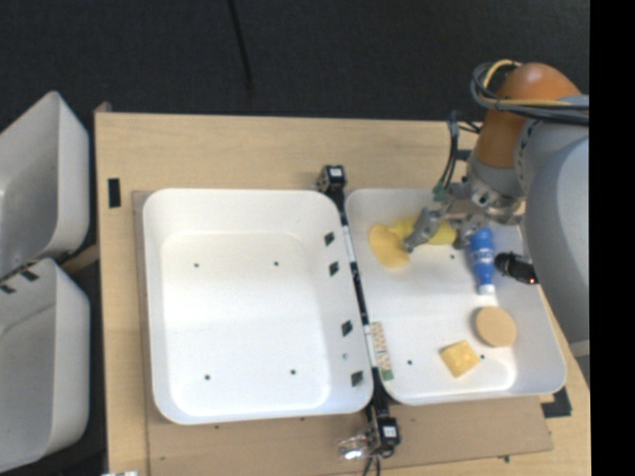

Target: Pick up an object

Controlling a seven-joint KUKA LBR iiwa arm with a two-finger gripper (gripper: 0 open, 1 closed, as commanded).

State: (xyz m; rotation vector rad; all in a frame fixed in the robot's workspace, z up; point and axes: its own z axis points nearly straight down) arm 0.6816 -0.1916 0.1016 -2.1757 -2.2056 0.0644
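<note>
One arm [516, 117] bent low, end effector [429, 228] at yellow object [390, 245].

Even overhead light, soft shadows, slightly blurry, dark surround.

Right bin [536, 365] holds everything — bottle [481, 257] behind disc [494, 327], wedge [458, 358] nearest.

Two shallow white bins sit side by side on one tabletop [238, 152]: the left bin [243, 305] and the right bin [427, 365]. In the right bin there are four loose things: one yellow lump [389, 246], one blue and white bottle [481, 258], one round tan disc [494, 327], and one small yellow block [458, 358]. One arm [501, 127] carries one claw [429, 224].
</note>
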